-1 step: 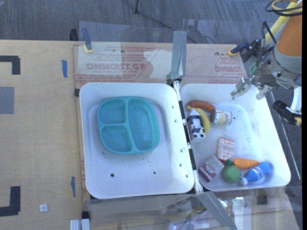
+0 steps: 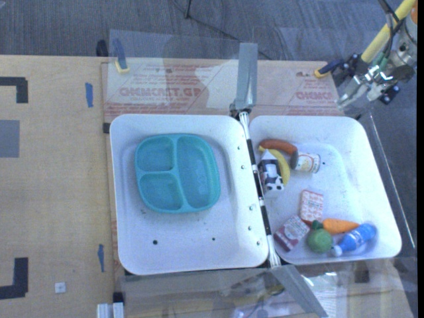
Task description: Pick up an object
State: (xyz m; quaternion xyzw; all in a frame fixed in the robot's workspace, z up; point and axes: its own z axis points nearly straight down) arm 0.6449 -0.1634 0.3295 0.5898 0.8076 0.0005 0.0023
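Left bin [image 2: 126, 244]: teal divided plate [image 2: 177, 173]. Right bin [image 2: 371, 177]: sausage [image 2: 277, 144], banana [image 2: 281, 164], black-and-white toy [image 2: 271, 176] hard to identify, small jar [image 2: 307, 162], two packets [image 2: 311, 205], green ball [image 2: 320, 240], carrot [image 2: 339, 226], blue bottle [image 2: 356, 238]. Top right, off the bins: claw [image 2: 371, 83], partly cut off, open or closed impossible to tell.

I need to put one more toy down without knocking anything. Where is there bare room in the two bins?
Left bin: bare floor all round the teal plate, widest below it. Right bin: a free patch at centre right, between the small bottle and the carrot. Crowded along the divider and the lower edge.
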